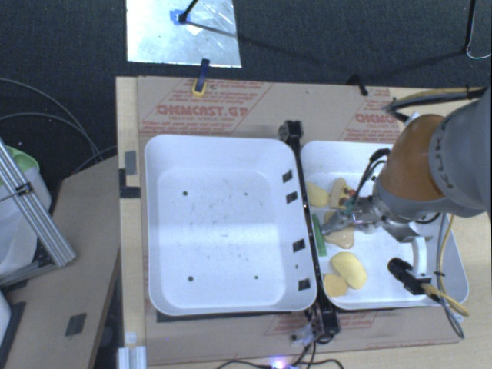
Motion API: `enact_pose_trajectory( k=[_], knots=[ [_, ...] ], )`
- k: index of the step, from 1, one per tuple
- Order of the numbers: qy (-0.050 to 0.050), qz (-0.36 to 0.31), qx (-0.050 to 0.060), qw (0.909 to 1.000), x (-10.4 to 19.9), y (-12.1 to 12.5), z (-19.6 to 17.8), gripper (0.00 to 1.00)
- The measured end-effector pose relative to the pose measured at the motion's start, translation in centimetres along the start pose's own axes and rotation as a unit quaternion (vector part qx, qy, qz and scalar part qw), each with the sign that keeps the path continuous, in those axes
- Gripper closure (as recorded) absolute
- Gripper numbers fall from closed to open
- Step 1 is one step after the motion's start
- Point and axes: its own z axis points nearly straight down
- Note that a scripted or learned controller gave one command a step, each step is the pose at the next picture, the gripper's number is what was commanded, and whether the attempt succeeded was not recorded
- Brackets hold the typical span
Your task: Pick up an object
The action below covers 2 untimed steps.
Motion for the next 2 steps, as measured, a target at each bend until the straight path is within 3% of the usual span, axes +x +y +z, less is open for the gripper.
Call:
enact_pose_trajectory(
  k=[1,2],
  knots=[
    [0.0,-0.003,-0.006,1.0,8.9,7.5,-11.2,0.0],
    [0.0,-0.001,-0.001,1.0,13.9,12.8,-10.5,0.0]
  ],
)
